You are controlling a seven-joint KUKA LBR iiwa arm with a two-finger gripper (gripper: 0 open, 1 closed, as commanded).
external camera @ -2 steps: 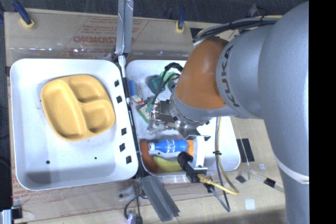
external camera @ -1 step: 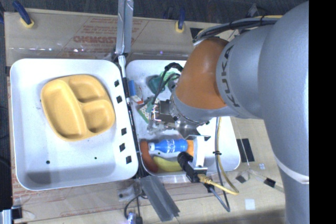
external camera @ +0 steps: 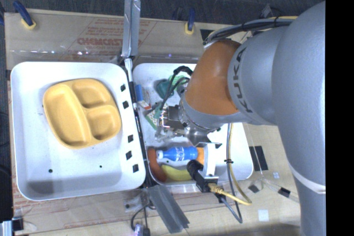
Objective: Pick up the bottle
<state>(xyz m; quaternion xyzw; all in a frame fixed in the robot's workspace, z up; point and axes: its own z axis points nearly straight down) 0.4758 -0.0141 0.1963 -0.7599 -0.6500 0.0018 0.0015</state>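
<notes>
Arm (external camera: 276, 80): grey, with an orange band (external camera: 213, 83) above the wrist; it is seen reaching in from the right and covering much of the right bin.

Left bin (external camera: 33, 174): shallow, white, set on the left half of the bench (external camera: 66, 30). One item is held in it, the yellow tray.

Right bin (external camera: 240, 157): shallow, white, placed just beside the left bin, with a row of black clips along the divider between them. Its upper and middle parts are largely hidden by the arm.

Yellow tray (external camera: 82, 112): a compartmented dish (three wells can be made out), laid slightly askew in the upper middle of the left bin.

Gripper (external camera: 172, 125): located over the middle of the right bin, just above the bottle. Whether it is open or closed cannot be told, as the wrist hides it; nothing is seen held by it.

Bottle (external camera: 178, 155): blue with a white cap end, laid on its side near the lower edge of the right bin, cap toward the left. It is bordered by an orange object (external camera: 200, 153) and a yellow banana-like item (external camera: 177, 173) just below.

Teal object (external camera: 164, 87): partly seen at the upper left of the right bin, beside green cabling.
</notes>
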